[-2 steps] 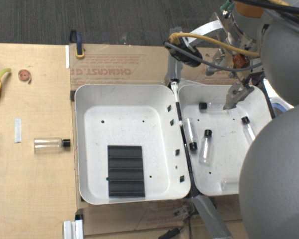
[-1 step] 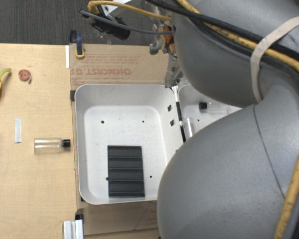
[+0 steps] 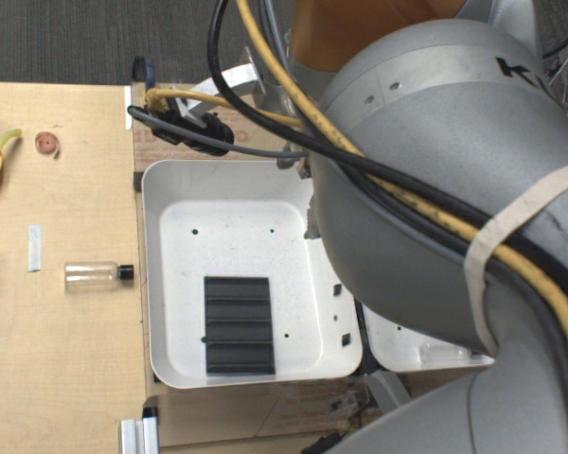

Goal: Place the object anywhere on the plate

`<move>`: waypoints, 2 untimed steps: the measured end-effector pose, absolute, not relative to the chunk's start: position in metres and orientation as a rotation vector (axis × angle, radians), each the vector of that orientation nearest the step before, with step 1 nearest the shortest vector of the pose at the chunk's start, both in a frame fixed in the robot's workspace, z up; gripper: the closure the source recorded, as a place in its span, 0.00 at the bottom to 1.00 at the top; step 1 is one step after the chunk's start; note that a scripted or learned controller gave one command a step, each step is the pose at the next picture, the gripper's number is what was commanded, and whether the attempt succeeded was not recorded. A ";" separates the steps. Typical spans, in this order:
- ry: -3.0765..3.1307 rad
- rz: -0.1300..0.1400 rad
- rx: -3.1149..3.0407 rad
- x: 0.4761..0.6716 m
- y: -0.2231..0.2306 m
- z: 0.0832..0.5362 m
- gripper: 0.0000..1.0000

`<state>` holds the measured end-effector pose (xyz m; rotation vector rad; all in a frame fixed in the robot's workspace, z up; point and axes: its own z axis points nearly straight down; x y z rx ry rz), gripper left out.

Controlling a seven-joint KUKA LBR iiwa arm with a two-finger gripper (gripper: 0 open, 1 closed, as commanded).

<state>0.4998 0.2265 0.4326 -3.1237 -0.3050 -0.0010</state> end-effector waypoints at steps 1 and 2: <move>-0.328 0.005 -3.129 0.486 0.126 0.441 0.00; -0.333 0.002 -3.128 0.527 0.228 0.441 0.00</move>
